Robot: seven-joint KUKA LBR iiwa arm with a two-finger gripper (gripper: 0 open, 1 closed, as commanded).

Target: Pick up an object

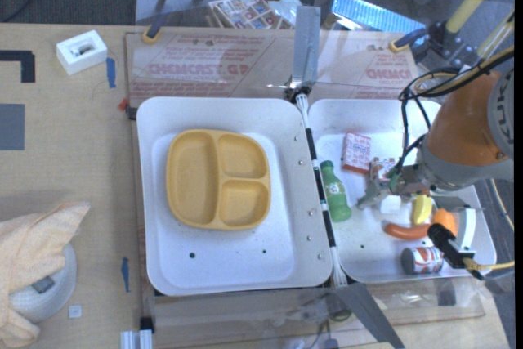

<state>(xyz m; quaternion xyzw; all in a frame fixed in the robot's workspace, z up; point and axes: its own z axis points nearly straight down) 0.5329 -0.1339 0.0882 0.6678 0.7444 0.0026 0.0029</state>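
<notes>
Green bottle (333, 190) lies in the right-hand bin (368, 245), hard against the wall it shares with the left-hand bin (229, 261); cap toward the far side, long axis running along that wall. Other candidates in the same bin: red-and-white packet (356, 151) toward the far end, near the bottle's cap; small red patterned item (380, 169) just beside that packet; orange carrot-shaped piece (404, 230) lying flat toward the near end; yellow piece (422, 208) just beyond it, touching or nearly so; can (421, 260) on its side near the bin's front corner.

My gripper (376, 194) is low over the middle of this bin, between the bottle and the yellow piece, just on the near side of the small red patterned item; whether it is wide or narrow I cannot tell from this slant (my wrist covers most of it). Nothing is seen held in it; contact with the bin floor cannot be judged.

Left-hand bin: one yellow divided plate (219, 177), three compartments, resting flat toward the far half.

Bench outside the bins: small white box (82, 51) at the far left; crumpled beige cloth (37, 237) at the near left, draped over a pale round object.
</notes>
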